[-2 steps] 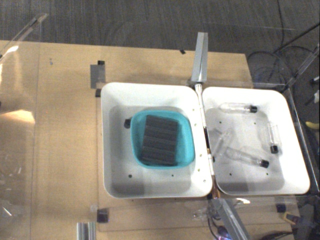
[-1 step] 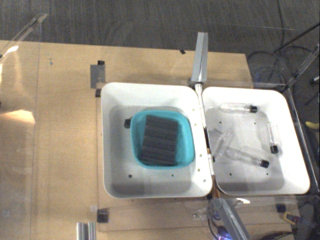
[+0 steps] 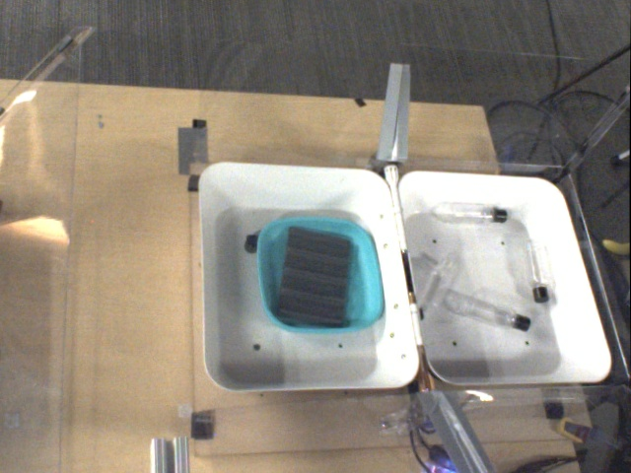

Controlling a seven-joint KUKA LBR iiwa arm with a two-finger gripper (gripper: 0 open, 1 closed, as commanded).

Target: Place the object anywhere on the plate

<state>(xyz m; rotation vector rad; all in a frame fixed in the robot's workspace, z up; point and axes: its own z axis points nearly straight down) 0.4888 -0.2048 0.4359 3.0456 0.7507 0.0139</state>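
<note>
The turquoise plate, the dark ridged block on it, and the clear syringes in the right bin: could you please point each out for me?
turquoise plate (image 3: 367, 279): camera view, bare right rim.
dark ridged block (image 3: 315, 275): camera view, middle of its top face.
clear syringe (image 3: 469, 212): camera view, barrel of the one at the right bin's far side.

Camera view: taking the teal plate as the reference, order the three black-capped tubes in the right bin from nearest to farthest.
1. Back tube, along the far side of the right bin, and front tube, lying toward the near side: too close to call from the plate.
2. Side tube, by the bin's right wall: plainly farthest.
</note>
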